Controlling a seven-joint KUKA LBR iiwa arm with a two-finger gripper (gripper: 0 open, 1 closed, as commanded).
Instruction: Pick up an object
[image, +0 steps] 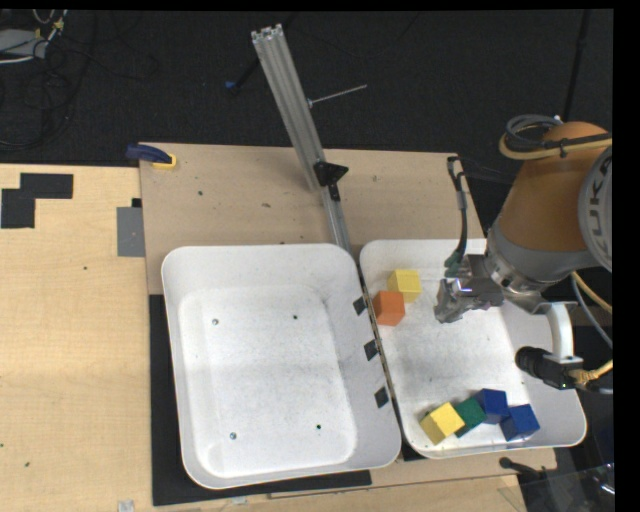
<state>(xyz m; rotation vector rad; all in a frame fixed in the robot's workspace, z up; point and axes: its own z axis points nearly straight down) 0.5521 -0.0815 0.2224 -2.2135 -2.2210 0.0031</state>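
We've got the metal two-finger gripper (455, 298) low in the right white plastic bin (470, 385), nothing visibly pinched and finger state we can't tell, just right of the small yellow cube (406, 282) and orange cube (389, 307), presumably lining up there because they're nearest.

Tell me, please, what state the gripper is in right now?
Gripper: cannot be told; it sits above the right bin, beside the yellow block.

Robotics lab: bench (90, 300), twin white bins (190, 275).
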